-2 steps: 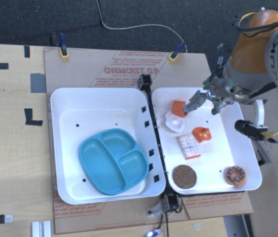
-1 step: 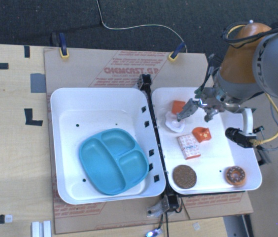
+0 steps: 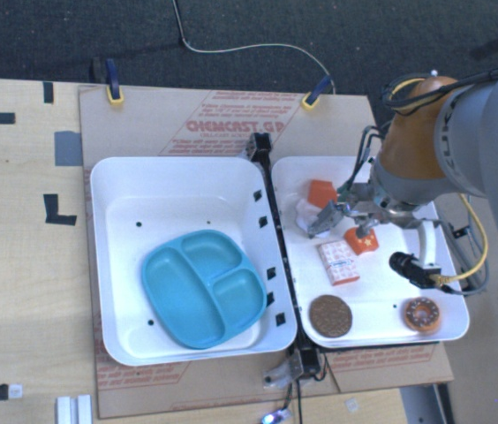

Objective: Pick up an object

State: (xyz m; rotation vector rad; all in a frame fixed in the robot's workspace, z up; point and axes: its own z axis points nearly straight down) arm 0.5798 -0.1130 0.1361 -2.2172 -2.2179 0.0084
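Orange and grey arm is hovering its gripper low in the right bin, just beside a crumpled clear wrapper and an orange block. Grip state: cannot tell. Best approach: centring over 1 item before closing, avoiding neighbours.

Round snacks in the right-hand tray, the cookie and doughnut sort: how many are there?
2. A brown cookie lies at the right bin's near edge; a sprinkled doughnut sits in its near right corner. The arm may hide others.

Blue tray, brown cookie, sprinkled pink doughnut, white bins
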